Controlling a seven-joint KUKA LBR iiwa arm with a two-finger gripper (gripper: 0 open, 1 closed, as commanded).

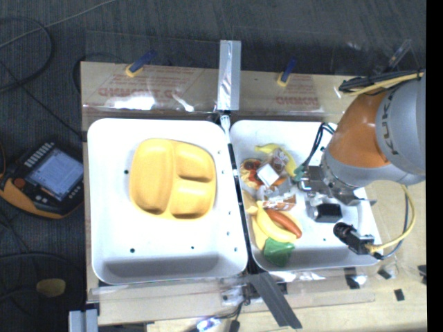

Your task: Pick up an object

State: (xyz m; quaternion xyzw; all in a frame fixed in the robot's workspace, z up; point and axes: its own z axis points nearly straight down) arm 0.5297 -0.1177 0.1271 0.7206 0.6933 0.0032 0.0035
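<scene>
The right bin (pixel 318 244) holds a pile of toy food along its left side. In it are a banana (pixel 258 221), a red-orange carrot (pixel 284 223), a green pepper (pixel 277 252), a small red and white packet (pixel 267 176) and a yellow-green piece (pixel 271 150) at the far end. My gripper (pixel 315 189) reaches down into this bin just right of the pile, level with the packet, under the orange band of the arm (pixel 356 144). The arm's body hides how it stands against the objects.
The left bin (pixel 104 185) carries a yellow divided plate (pixel 172 178). A metal divider (pixel 229 68) stands behind the seam between the bins. A handheld controller (pixel 45 178) lies on the floor at left. Cables (pixel 394 237) hang by the right bin's near corner.
</scene>
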